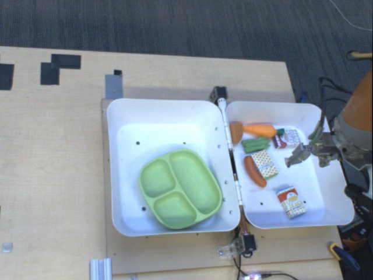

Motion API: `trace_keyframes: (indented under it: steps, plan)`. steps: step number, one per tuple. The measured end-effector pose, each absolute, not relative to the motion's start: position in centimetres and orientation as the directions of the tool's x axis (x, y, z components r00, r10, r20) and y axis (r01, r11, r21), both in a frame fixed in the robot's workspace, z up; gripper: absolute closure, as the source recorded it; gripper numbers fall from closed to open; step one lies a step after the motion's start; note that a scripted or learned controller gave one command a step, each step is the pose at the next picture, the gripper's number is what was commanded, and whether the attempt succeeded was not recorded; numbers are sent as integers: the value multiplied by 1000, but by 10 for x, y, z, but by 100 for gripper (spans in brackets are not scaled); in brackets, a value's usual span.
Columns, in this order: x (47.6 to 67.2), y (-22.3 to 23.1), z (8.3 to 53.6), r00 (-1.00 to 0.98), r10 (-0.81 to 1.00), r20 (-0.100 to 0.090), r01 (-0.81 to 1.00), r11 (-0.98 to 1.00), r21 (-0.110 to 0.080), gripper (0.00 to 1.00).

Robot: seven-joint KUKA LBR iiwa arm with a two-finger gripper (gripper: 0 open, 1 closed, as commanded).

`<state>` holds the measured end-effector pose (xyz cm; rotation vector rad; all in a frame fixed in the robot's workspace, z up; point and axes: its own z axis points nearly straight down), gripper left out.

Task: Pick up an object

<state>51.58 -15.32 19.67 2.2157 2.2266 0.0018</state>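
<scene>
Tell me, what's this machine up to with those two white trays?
A robot arm reaches in from the right, its gripper hanging over the right bin with nothing visibly in it. That bin has toy food: a carrot, a sausage, a green piece and small cartons. The left bin contains a green divided plate. Nothing is picked up yet.

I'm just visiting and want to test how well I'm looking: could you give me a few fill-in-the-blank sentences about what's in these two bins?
1. The green divided plate lies in the ____ bin of the camera view.
2. The plate has ____ compartments.
3. The carrot in the right bin is coloured ____.
4. The gripper hangs over the ____ bin.

Missing words: left; three; orange; right
</scene>
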Motion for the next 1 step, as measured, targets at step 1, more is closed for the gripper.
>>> trace_keyframes:
  steps: [1]
  plan:
    - [517, -146, 92, -3, 1000, -1, 1000, 3, 11, 0]
